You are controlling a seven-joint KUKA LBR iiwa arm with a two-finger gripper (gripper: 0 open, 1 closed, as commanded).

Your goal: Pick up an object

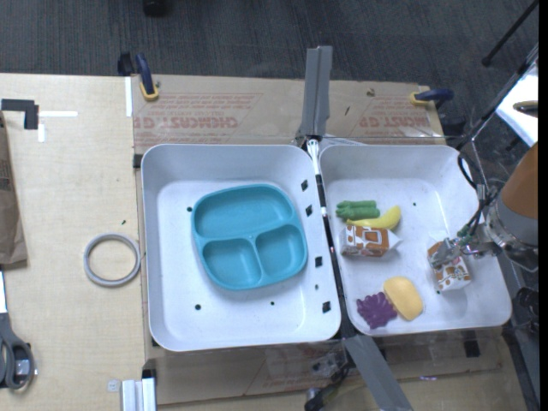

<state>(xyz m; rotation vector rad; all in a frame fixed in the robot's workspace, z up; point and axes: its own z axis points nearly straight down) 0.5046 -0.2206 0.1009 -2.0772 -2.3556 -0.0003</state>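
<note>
2 white bins (163,229), 1 blue tray (248,236), 6 small items, 1 tape ring (112,259).

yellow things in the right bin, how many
2: a banana toward the bin's far side, beside the green vegetable, and a lemon-like piece near the front edge, next to the purple grapes. The arm could hide more at the right.

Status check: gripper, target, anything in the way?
Gripper low in right bin, at carton. Grasp unconfirmed. Lemon, grapes nearby, apart.
</note>
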